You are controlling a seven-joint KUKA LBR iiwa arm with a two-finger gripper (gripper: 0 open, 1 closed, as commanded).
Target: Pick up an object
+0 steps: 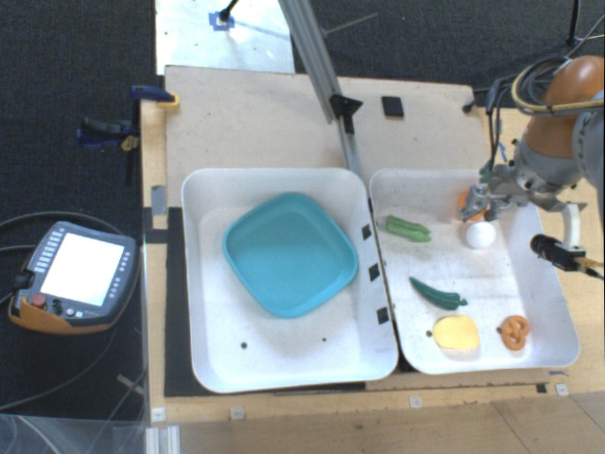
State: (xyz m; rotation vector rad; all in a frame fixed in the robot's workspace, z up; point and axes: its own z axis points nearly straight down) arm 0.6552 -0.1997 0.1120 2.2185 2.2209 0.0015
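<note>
My gripper [478, 207] hangs low over the back of the right bin [544, 291], coming in from the right. A small orange object [464, 200] peeks out at its left side, partly hidden by it. A white ball [480, 235] lies just in front of the gripper. Further left lies a light green pod [407, 227]. A dark green pepper [437, 294] is in the bin's middle. A yellow piece [456, 333] and a brown pretzel [514, 331] sit near the front wall.
The left bin [210, 329] holds a teal square plate [289, 253]. A metal pole [317, 50] slants up from the divide between the bins. A teach pendant [74, 275] lies off the bench at the left.
</note>
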